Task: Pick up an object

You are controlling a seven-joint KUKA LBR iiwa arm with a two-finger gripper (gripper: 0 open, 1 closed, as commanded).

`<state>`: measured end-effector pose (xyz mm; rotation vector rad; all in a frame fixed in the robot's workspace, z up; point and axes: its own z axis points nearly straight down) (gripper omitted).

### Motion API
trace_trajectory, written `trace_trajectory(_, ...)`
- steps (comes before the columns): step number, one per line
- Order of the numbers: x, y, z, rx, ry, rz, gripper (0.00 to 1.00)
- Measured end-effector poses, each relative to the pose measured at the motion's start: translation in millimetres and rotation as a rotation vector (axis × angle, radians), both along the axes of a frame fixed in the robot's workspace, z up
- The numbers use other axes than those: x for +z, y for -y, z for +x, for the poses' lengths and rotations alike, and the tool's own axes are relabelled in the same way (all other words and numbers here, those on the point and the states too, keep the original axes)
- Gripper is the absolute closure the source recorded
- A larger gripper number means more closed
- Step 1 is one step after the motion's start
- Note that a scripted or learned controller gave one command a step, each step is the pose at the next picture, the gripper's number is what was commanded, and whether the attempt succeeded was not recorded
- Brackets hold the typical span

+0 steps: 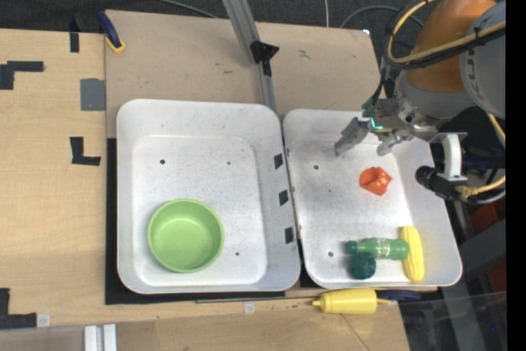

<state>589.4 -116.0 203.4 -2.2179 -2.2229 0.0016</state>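
bench (pixel 181 62) of pale wood, two shallow white bins side by side on it. left bin (pixel 140 127) holds a green bowl (pixel 186 235), upright, in its near-left part, well apart from everything else. right bin (pixel 316 201) holds the rest of the loose things.

arm (pixel 452 37) comes in from the right, grey with the orange band above the wrist, hanging over the far right corner of the right bin. gripper (pixel 367 140) sits over the far part of that bin. jaws spread apart, one finger (pixel 348 136) angled down-left, the other (pixel 388 145) lower right; nothing between them. bare white bin floor shows in the gap.

red object (pixel 376 181), small and blocky, lies on the right bin floor just below the gripper, near the right-hand finger but apart from it. cannot tell its exact shape.

green bottle (pixel 376 249) lies on its side in the near part of the right bin, with a darker green object (pixel 360 265) touching its lower left end. yellow object (pixel 412 252), long, banana-like, lies just right of the bottle, touching or nearly so.

yellow item (pixel 349 302) rests outside the bins on the bench's near edge, just beyond the right bin's near rim. grey metal pole (pixel 240 8) slants across the far bench toward the seam between the bins. blue and yellow clamp (pixel 112 32) at the bench's far left corner.
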Motion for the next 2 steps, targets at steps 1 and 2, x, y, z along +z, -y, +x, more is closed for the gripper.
trace_trajectory(1, -50.5, 3.0, 7.7, -0.001, -0.004, -0.001, 0.00)
trace_trajectory(2, -95.5, 7.3, 5.2, -0.001, -0.004, -0.001, 0.00)
